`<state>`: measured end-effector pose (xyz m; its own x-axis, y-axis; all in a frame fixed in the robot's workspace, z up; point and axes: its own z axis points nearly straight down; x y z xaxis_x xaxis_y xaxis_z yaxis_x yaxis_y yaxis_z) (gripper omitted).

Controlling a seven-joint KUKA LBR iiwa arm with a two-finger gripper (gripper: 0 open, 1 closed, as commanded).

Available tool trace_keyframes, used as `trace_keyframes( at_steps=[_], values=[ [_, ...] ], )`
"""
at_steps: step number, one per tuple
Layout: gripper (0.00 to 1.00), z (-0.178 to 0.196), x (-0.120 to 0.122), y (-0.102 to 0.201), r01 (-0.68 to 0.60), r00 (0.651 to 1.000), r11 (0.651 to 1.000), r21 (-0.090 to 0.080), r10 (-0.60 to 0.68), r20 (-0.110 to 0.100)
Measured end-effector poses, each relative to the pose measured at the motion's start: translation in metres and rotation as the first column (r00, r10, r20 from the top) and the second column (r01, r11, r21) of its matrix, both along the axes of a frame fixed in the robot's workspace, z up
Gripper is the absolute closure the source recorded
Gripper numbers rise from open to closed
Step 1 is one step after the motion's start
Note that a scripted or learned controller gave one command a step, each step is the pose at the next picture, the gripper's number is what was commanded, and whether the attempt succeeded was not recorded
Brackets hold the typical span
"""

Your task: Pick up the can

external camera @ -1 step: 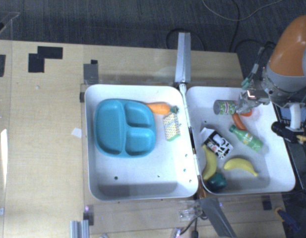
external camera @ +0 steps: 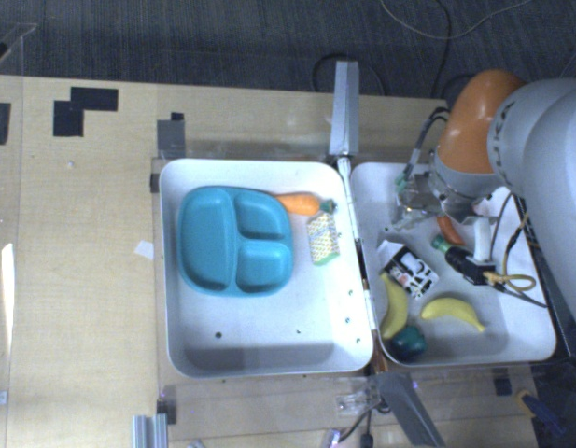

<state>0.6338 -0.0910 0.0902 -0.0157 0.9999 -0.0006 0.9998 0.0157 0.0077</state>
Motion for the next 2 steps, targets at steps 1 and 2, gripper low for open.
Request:
trace_keyframes(
  at_steps=[1,2],
  values=[
    [0.00,-0.002,0.008,-0.027,0.367,0.930,0.930,0.002,-0.367,-0.002],
    [0.00,-0.005,0.028,-0.091,0.238,0.970,0.971,0.013,-0.237,-0.061]
  ],
)
